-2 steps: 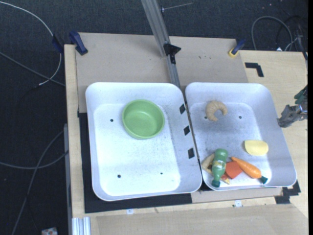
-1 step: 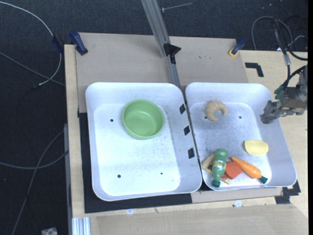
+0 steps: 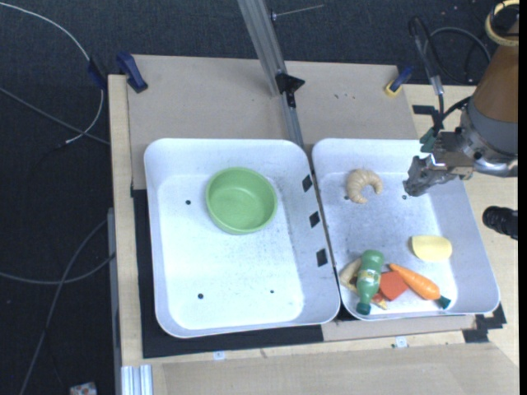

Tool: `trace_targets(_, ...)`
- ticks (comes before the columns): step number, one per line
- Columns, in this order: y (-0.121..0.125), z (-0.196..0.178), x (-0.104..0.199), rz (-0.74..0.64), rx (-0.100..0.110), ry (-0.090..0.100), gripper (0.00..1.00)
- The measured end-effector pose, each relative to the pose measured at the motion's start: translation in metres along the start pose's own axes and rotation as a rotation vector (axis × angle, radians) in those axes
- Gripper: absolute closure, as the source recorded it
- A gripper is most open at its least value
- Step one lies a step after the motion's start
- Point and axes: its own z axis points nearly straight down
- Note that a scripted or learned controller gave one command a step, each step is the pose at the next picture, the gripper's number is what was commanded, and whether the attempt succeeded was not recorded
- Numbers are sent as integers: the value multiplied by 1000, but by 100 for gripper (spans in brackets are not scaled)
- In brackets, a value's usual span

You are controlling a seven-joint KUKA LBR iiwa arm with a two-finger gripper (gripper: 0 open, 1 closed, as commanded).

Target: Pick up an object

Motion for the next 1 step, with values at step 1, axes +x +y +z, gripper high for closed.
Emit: trace_targets(1, 17, 13, 62, -2, 7, 3, 100)
